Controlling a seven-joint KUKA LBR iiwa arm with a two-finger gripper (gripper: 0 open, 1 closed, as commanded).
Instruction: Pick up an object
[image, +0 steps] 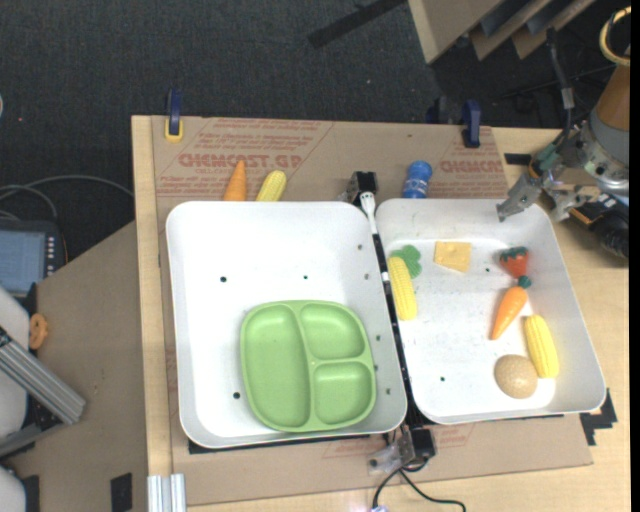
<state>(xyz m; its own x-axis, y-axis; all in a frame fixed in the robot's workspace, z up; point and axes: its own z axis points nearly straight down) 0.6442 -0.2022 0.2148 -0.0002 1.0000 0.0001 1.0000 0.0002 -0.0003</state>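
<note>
The right bin (470, 405) holds a corn cob (402, 287) by its left wall with a green piece (411, 259) beside it. It also holds a yellow cheese block (453, 256), a red strawberry (514, 262), a carrot (508, 311), a second corn cob (541, 345) and a beige round potato (516, 376). My gripper (535, 203) hangs over the bin's far right corner, above and behind the strawberry. It is open, with nothing between its fingers.
The left bin (200, 300) holds a green divided plate (308, 365). Behind the bins on the cardboard lie a small carrot (235, 183), a yellow piece (271, 185), a black clip (362, 186) and a blue bottle (417, 180).
</note>
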